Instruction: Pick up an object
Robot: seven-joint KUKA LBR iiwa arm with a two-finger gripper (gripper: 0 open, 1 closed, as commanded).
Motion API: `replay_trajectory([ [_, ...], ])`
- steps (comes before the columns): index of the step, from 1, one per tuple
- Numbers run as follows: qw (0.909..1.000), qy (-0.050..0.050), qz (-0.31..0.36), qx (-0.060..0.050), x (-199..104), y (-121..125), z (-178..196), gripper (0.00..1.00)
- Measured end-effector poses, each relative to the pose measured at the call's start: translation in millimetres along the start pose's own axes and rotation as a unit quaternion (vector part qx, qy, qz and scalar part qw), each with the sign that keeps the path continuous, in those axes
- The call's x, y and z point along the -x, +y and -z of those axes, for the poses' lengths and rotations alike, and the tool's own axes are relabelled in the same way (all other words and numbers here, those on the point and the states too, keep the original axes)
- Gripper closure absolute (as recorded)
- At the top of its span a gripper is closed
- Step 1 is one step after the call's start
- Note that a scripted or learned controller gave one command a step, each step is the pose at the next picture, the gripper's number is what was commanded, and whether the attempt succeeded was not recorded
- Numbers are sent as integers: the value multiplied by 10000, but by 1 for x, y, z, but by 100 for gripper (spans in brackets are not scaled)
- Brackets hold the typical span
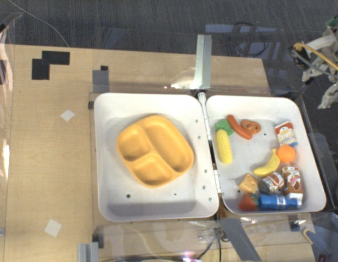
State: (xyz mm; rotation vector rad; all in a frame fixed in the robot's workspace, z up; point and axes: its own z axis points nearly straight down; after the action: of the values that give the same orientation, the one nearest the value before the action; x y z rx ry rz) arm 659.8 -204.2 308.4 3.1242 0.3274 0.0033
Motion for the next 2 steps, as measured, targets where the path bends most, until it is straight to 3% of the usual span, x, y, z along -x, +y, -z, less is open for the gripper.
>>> replay_trajectory([
  [1, 9995, -40, 321, -29, 42, -78, -116, 0],
  [2, 9998, 38, 180, 1, -17, -104, -219, 0],
])
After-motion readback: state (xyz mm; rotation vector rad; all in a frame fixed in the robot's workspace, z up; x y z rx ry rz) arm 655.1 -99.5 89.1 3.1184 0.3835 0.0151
